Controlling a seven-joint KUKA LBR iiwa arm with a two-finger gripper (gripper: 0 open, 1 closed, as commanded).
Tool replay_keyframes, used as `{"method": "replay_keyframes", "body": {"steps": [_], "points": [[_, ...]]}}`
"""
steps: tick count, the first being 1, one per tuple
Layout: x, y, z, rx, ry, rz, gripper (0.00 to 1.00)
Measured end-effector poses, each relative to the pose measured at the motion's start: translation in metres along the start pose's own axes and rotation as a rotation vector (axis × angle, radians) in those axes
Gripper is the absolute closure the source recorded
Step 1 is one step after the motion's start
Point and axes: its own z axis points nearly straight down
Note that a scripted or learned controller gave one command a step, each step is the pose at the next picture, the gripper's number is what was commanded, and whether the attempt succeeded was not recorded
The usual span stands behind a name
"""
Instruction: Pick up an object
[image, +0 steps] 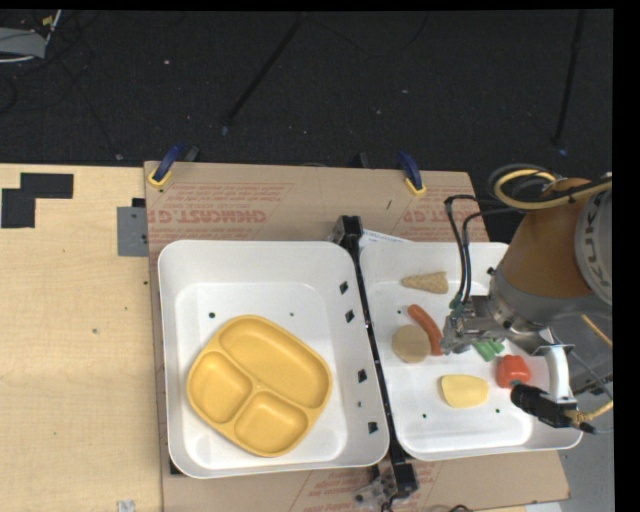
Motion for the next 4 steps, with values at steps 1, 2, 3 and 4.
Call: {"method": "replay_keyframes", "body": {"steps": [1,2,3,4], "points": [[-0.002,-0.007,-0.046,0.0,0.0,0.0,1.0],[-0.003,-0.008,-0.108,-0.002,0.0,-0.001,1.0],[0.05,-0.01,-0.113,0.003,0.001,-0.005,1.0],[0.095,-0.019,-0.1,0.005,0.001,-0.004,1.0]]}}
